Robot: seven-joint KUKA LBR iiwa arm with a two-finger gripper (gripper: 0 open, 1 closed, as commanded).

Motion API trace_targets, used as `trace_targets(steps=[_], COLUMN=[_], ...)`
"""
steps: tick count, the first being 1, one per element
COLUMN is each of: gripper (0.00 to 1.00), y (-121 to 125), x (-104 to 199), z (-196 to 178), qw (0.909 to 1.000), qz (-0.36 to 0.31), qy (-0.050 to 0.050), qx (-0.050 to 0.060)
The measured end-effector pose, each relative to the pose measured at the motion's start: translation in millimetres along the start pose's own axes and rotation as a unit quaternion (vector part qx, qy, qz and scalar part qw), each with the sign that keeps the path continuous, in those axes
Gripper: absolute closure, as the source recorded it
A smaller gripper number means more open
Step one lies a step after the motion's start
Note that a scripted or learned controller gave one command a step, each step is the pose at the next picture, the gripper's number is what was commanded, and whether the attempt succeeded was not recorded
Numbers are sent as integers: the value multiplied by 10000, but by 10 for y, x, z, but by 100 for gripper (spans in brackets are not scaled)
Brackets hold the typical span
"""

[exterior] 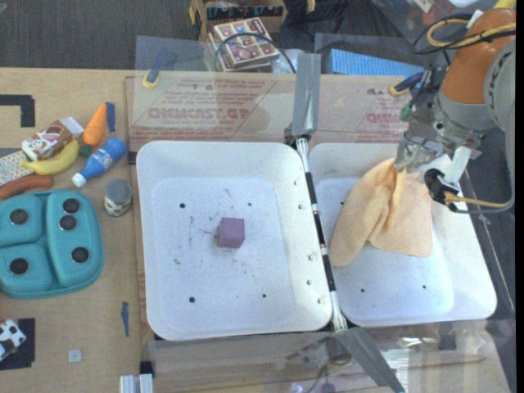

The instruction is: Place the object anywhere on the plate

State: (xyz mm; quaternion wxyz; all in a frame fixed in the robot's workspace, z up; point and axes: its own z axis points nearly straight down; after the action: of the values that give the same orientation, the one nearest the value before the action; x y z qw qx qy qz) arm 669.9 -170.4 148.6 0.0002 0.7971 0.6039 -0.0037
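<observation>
Over the right-hand shallow white bin we log the grey arm with its orange band, reaching in from the right, and its hand pressed together on the top edge of a pale yellow-orange cloth; the cloth hangs from that pinch and drapes down, its lower folds lying on the bin floor toward the bin's left wall. In the left-hand shallow white bin we record one small purple cube, sitting alone near the middle of the floor, well apart from the cloth and the hand. On the wooden tabletop to the left of the bins we list: a teal moulded tray with round dark recesses, a small grey can just beside the left bin's wall, a blue-and-white toy bottle, a yellow toy banana, an orange toy carrot, and a red sausage-shaped piece. Behind the bins we note a clear sheet with reddish lettering and an open cardboard box. We cannot make out any plate among these items.
</observation>
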Motion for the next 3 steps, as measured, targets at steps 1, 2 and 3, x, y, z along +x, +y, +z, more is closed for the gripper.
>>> trace_targets(steps=[1,2,3], gripper=[0,100,100], y=[0,10,71], x=[4,3,-355], z=[0,-88,-35], qw=[10000,10000,9999], qz=[-2,-5,159], qy=[0,-11,22], qx=[1,3,-15])
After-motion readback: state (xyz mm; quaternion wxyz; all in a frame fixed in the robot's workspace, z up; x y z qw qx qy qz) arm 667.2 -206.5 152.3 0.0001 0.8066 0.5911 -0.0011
